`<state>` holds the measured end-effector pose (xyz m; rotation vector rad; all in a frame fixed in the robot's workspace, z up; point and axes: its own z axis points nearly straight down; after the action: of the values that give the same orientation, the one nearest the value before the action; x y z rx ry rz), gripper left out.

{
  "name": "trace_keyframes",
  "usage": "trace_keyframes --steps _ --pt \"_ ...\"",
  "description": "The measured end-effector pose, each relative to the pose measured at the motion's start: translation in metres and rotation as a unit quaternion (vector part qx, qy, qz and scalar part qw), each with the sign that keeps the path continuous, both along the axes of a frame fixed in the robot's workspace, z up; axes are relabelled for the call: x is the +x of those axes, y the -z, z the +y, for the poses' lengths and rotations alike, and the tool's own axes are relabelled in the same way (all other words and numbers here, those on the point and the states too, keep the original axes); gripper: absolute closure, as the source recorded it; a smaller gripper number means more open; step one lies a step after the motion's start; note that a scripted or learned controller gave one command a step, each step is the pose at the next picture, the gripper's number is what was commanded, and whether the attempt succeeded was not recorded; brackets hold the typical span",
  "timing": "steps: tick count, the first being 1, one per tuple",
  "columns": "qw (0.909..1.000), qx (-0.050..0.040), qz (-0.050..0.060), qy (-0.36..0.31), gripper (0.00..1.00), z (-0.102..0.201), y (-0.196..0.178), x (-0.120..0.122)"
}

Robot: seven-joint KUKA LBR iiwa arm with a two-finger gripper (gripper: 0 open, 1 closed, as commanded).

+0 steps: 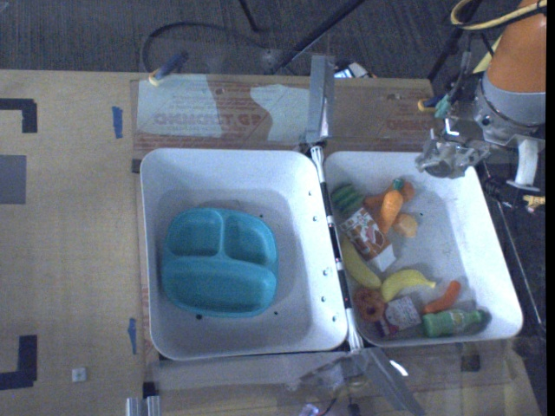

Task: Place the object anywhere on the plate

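Right bin (486, 232): carrot (392, 204) near gripper (447, 159), left and below.

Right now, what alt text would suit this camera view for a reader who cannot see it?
A blue divided plate lies alone in the left white bin. The right bin holds toy food, including a carrot and banana. The grey arm's claw hangs over that bin's far right corner.

overhead slanted view, both bins (173, 167)
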<state>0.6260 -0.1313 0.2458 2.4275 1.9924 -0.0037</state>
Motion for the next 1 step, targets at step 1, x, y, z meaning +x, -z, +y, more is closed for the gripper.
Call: trace_keyframes --steps 1 --pt "0.9926 0.0017 0.002 0.121 1.0 0.0756 0.0625 -0.0069"
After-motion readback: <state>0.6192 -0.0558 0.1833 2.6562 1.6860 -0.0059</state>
